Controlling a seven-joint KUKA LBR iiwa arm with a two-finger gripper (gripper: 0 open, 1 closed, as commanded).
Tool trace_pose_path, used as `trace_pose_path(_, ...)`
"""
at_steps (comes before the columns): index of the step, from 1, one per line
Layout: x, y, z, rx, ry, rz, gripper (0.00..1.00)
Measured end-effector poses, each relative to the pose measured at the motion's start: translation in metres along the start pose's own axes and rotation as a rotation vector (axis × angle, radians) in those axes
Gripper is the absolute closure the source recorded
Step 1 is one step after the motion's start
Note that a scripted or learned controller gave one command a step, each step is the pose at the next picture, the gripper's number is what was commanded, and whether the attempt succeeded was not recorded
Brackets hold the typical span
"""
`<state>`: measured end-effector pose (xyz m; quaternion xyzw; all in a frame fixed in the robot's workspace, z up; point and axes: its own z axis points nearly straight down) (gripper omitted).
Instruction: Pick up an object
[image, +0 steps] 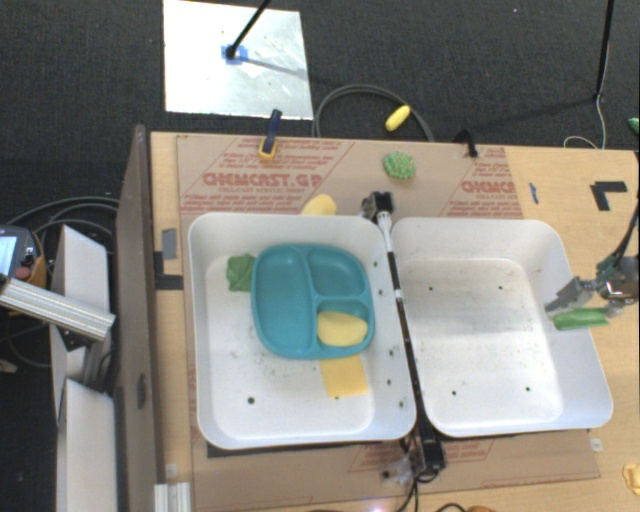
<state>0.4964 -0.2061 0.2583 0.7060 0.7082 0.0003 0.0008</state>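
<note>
- Yellow rounded piece (342, 328) sits in the lower-right compartment of the teal divided plate (290, 310), in the left bin (215, 400). It looks like moulded plastic play food: probably light, stiff and smooth, so likely slippery under hard pads.
- Best hold, my guess: straight down across its short axis, with fingers clearing the plate's divider ridge and outer rim.
- Flat yellow slab (345, 378) lies on the bin floor just below the plate, partly tucked under its edge. Thin and flush, so it is a poor pinch target.
- Green leafy bit (240, 272) touches the plate's left edge. It is probably soft or thin and looks hard to grab.
- Gripper (580, 298) is at the right bin's (480, 415) right rim, well apart from everything in the left bin. A green stick-like item (580, 319) lies just below the fingers, at the rim.
- Can't tell whether the fingers are spread or closed, or whether they pinch the green item; too small at this angle.
- Reaching the yellow piece means crossing the right bin and the centre divider (397, 300).
</note>
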Motion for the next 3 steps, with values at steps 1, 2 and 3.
trace_pose_path(1,0.001,0.015,0.150,0.006,0.003,0.001,0.00)
trace_pose_path(2,0.000,0.016,0.133,-0.002,0.000,0.000,1.00)
trace_pose_path(3,0.173,0.053,0.071,-0.008,0.006,-0.018,1.00)
